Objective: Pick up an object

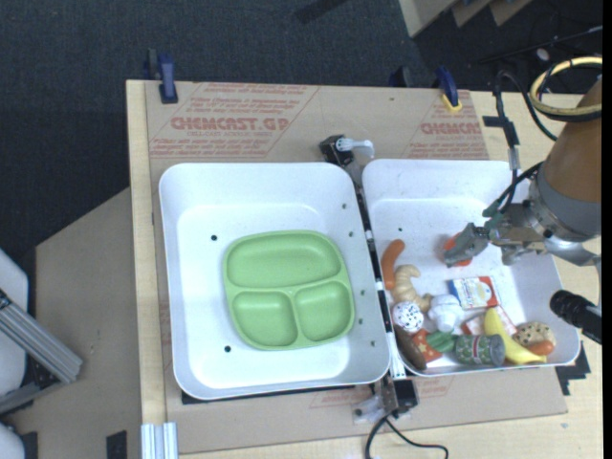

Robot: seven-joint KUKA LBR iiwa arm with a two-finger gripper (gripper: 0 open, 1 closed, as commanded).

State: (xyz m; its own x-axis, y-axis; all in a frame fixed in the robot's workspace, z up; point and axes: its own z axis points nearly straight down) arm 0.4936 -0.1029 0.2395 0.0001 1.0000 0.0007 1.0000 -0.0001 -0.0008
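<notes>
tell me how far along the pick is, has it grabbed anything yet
Done: the arm has reached over the right bin, with the gripper hanging above its bare upper part. In hand: nothing visible between the fingers. Left: the toys, such as the banana and dice, lie piled at the bin's near end; one must be grasped and lifted.

Green three-compartment tray lying flat in left white bin. Brown board printed with red lettering beneath both bins. Blue clamp and yellow-tipped clamp at its far edge. Dark carpet beyond.
</notes>
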